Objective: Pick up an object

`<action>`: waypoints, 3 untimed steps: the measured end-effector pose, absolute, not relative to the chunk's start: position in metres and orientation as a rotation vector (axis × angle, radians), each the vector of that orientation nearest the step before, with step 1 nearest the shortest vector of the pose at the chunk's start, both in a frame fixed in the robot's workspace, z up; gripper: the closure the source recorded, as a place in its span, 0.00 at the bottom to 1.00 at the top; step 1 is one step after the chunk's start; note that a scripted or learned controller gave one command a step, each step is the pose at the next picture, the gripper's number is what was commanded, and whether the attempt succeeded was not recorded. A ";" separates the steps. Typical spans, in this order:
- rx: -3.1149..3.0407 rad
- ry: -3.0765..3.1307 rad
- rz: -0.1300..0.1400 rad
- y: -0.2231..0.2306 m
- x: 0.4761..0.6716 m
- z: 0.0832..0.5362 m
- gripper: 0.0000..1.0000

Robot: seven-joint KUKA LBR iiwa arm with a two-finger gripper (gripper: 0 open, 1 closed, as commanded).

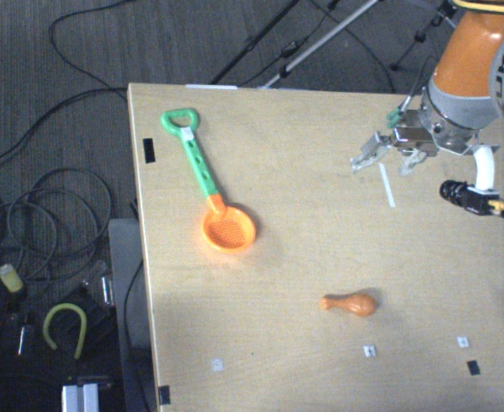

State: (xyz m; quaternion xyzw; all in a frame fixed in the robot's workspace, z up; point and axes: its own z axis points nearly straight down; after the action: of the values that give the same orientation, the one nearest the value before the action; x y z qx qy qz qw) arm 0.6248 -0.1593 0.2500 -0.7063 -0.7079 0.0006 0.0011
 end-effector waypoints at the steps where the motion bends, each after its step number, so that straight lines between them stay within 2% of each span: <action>1: -2.138 -2.304 0.004 -0.224 0.576 0.306 0.00; 2: -2.137 -2.305 0.004 -0.224 0.576 0.314 1.00; 3: -2.336 -2.100 0.002 -0.146 0.556 0.356 1.00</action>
State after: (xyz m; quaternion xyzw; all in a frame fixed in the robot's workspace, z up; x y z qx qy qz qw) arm 0.5557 -0.1461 0.3560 -0.7438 -0.6684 0.0006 0.0002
